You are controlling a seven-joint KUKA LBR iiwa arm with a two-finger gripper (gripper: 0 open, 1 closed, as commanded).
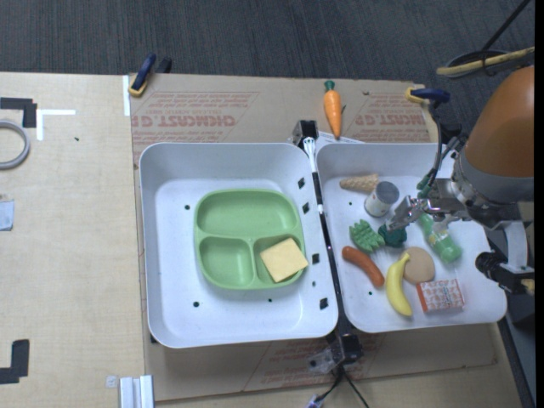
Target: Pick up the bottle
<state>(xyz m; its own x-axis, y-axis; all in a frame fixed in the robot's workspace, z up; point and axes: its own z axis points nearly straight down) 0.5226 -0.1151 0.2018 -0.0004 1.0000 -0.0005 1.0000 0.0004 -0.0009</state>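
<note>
The bottle (443, 245), a small green one, is lying tilted near the right side of the right bin (463, 313), just below the gripper (415, 212). Whether the gripper is spread or pressed together cannot be told, since metal parts are blurring together there, and nothing is showing as pinched. Close by, a broccoli piece (368, 235) and a dark green lump (393, 235) are sitting just left of the gripper, with a grey cup (382, 198) and a cone (359, 183) above them. A round tan piece (418, 266), a banana (398, 284), a sausage (364, 266) and a small printed box (441, 296) are crowding the lower part. In the left bin (161, 253) a green tray (246, 238) is holding a yellow block (283, 259); a carrot (331, 107) is lying on the worktop (68, 253).

The risk, as I judge it, is that the gripper is hanging left of the bottle and could close on the dark green lump instead, or nudge the rounded bottle so it rolls toward the wall.
</note>
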